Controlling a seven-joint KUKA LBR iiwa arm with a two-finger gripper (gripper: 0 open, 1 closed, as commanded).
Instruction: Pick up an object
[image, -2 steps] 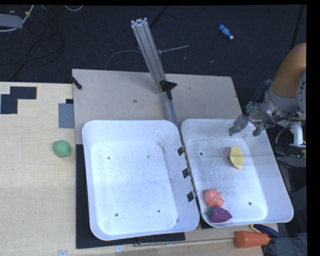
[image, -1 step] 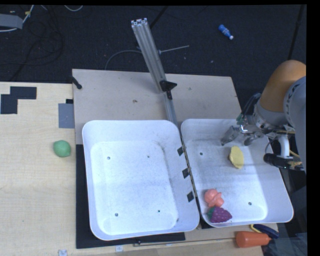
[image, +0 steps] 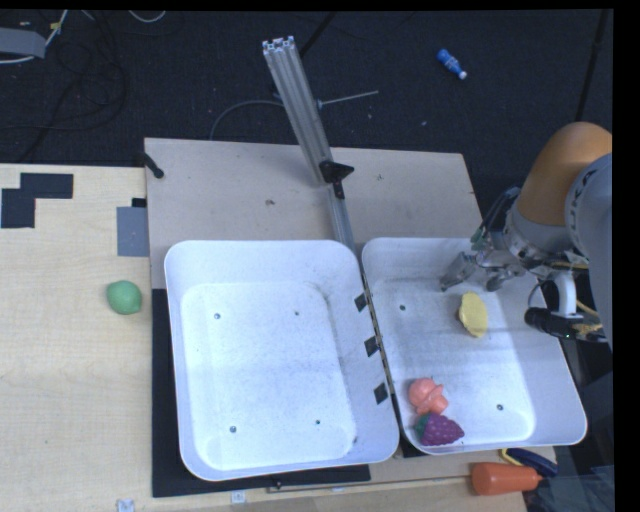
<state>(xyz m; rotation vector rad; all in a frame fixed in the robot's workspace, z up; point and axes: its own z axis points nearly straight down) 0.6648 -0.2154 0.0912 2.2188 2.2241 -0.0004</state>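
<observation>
From the camera view, two shallow white bins are sitting side by side on the bench. The left bin (image: 190, 270) is lying at about 8 o'clock from the picture's centre. The right bin (image: 540, 400) is sitting at about 4 o'clock and is holding three things. A yellow lemon-shaped object (image: 473, 314) is lying in its upper half, toward 1 o'clock within the bin. An orange-pink toy fruit (image: 429, 394) is resting near the bin's 7 o'clock corner, and a purple bunch of grapes (image: 440, 430) is lying just beside it at its 6 o'clock, touching or nearly so.

The gripper (image: 478, 276) is hanging over the right bin's 12 o'clock edge, just beside the yellow object at that object's 12 o'clock. Its fingers are looking spread, with nothing between them.

Outside the bins, a green ball (image: 125, 297) is resting at 9 o'clock, and an orange carrot-like toy (image: 503, 478) is lying at 5 o'clock.
</observation>
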